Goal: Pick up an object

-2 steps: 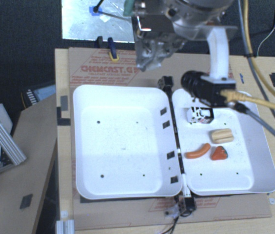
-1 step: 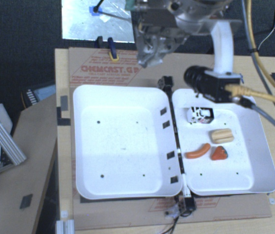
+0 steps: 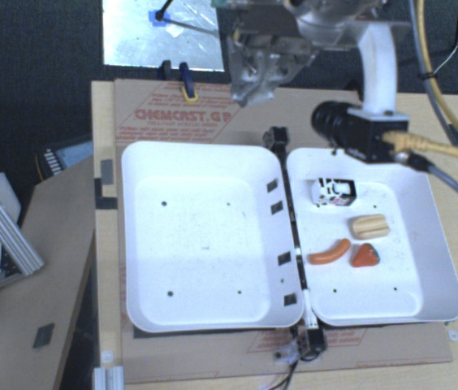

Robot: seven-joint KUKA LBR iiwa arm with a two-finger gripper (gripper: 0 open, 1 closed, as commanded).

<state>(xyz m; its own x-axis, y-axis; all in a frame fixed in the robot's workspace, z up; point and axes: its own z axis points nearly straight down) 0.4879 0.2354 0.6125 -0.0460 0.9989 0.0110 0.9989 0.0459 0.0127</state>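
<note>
The right bin holds a black-and-white object near its back, a tan bread roll, an orange sausage and a red strawberry-like piece. My gripper hangs high above the back edge of the left bin, well away from all four things. Nothing shows between its metal fingers, and their spacing is hard to read from this angle.
Black clips run down the seam between the two bins. A cardboard sheet with red lettering lies under the bins. A blue and yellow clamp stands at the back. An aluminium rail leans at the left.
</note>
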